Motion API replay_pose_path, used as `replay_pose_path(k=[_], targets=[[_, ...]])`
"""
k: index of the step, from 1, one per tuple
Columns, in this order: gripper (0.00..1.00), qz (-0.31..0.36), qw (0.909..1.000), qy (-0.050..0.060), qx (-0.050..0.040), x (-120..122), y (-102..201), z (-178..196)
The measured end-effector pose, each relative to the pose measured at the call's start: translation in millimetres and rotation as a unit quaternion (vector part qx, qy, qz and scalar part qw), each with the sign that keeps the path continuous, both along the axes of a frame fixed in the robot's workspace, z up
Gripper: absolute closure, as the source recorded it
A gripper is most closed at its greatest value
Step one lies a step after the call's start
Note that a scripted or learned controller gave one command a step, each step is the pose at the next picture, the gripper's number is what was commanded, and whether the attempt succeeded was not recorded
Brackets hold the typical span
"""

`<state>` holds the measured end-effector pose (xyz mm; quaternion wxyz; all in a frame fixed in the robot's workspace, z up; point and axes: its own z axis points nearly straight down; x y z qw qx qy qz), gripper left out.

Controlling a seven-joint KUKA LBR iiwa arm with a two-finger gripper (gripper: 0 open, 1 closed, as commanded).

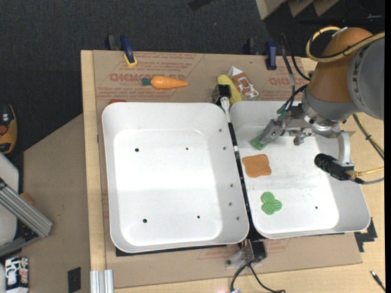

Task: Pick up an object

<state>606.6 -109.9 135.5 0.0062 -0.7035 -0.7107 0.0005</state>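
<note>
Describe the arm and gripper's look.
The arm is grey with an orange band near the wrist. Yellow and black cables loop beside it. The gripper is grey metal with green-tipped fingers, and a black cylinder juts out nearby.

Objects in my right bin (348, 221): flat orange-brown piece (256, 165), roughly square with rounded corners, lying flat near the bin's left wall, about mid-depth. Green lumpy item (270, 204), a cluster of rounded lobes, sits nearer the front edge, just below the orange-brown one, the two apart. Third is a green elongated piece (262, 140), tilted, at the far-left area of the bin, right at the tip of my claw (273, 131). Can't tell whether it's between the fingers or just touching them.
</note>
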Motion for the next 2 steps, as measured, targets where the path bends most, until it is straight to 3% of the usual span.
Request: replay_pose_path(k=[1, 2], targets=[[0.00, -0.006, 1.0000, -0.001, -0.0034, 1.0, -31.9, -52.1], [0.00, -0.005, 1.0000, 0.003, -0.0038, 35.5, -2.9, -53.2]])
